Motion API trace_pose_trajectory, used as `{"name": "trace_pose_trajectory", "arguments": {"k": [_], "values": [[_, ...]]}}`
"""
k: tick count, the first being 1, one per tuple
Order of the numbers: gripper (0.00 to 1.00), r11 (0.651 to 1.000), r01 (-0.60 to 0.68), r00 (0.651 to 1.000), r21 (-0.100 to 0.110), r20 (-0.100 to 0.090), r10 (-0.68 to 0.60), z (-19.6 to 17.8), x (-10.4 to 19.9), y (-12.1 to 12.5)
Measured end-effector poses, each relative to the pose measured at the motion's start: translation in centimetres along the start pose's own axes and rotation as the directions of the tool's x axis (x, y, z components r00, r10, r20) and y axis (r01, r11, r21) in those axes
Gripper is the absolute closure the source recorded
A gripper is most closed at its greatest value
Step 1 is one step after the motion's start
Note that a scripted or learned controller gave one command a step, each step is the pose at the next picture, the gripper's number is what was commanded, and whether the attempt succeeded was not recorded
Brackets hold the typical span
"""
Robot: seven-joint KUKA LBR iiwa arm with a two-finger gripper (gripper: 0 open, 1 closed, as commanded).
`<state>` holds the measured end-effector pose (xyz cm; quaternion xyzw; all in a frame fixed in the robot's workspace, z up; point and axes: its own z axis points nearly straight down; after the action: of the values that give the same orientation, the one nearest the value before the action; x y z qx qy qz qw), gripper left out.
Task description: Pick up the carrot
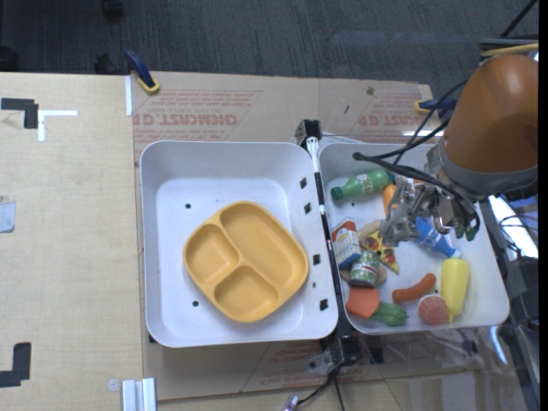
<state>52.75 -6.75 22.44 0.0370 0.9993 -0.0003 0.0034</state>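
Both bins are in the camera view, and the right bin (492, 315) holds a pile of toy food. A small orange piece that looks like the carrot (390, 197) lies just right of the green bottle (360, 184), mostly hidden behind the gripper. The gripper (401, 223) hangs low over the middle of the right bin, directly beside and below that orange piece. Its tip is near a crumpled snack packet (383, 253). Nothing is visibly held in it.
The left bin (163, 255) holds a yellow divided plate (247, 259). In the right bin lie a blue item (435, 238), a yellow piece (454, 282), an orange-red sausage (413, 288), a pink ball (433, 310), a can (365, 269), a red carton (345, 242), an orange-red chunk (363, 302) and a green item (390, 314).
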Motion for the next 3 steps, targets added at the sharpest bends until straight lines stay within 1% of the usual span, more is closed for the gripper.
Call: {"name": "trace_pose_trajectory", "arguments": {"k": [1, 2, 3], "values": [[0.0, 1.0, -0.001, 1.0, 0.0, 0.0, 0.001, 0.0, 0.0, 0.0], [0.0, 0.997, -0.079, 0.997, 0.0, -0.003, 0.079, 3.3, -5.2, 0.6], [0.0, 0.919, -0.393, 0.92, 0.012, 0.005, 0.393, 13.0, -6.0, -3.2]]}}
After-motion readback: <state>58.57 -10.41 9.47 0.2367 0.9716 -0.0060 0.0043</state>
